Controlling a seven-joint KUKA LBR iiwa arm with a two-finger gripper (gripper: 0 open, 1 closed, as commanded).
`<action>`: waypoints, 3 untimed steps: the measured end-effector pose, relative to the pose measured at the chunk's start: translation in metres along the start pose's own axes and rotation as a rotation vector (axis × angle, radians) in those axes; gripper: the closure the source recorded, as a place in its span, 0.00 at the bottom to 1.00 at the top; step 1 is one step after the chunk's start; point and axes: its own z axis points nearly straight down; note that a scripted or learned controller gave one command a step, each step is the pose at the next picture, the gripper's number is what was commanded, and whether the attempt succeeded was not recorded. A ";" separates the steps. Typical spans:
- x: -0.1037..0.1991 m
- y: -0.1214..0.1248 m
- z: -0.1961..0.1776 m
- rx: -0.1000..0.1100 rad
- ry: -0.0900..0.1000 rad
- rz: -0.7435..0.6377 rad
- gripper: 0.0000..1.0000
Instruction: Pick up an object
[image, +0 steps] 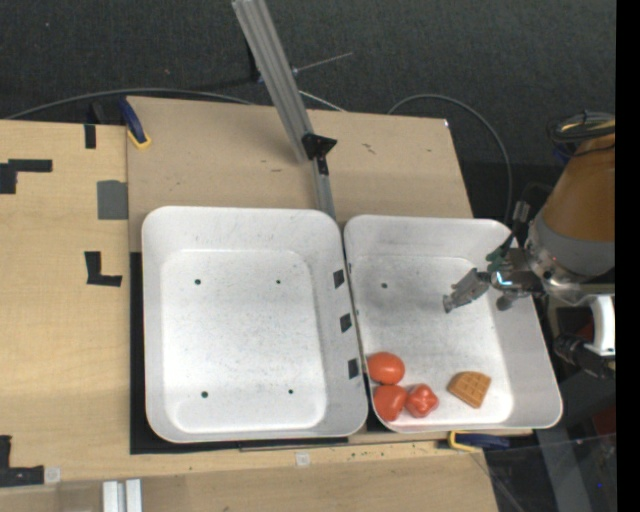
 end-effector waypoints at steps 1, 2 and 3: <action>0.000 0.001 -0.003 -0.005 -0.001 -0.001 0.00; 0.005 0.002 0.061 0.002 -0.001 0.000 0.00; 0.002 0.011 0.115 0.001 -0.002 0.000 0.00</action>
